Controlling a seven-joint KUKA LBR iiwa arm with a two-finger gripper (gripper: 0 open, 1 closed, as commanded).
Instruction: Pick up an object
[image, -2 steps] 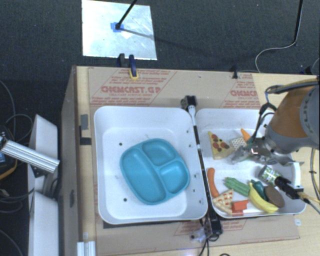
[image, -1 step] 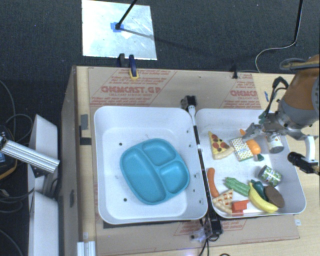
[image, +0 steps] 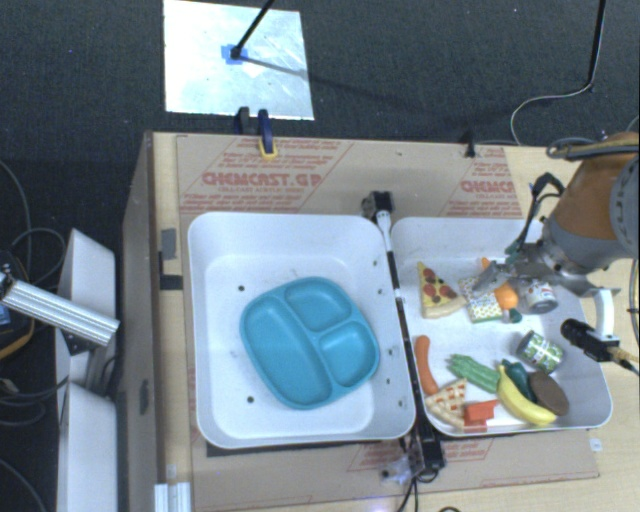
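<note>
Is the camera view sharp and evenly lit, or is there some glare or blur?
Camera view: the reflective sheet on the dark floor glares brightly; the left bin looks evenly lit with soft shadows; small toys around the gripper appear slightly soft, so fine detail is hard to read.

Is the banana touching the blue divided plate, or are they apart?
Apart. The camera view shows the banana lying in the right bin, while the blue divided plate sits in the left bin, with the bin walls between them.

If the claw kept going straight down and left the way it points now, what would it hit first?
Most likely the small orange piece right at the claw, beside the speckled green and white square item in the right bin. Depth is hard to judge from above.
</note>
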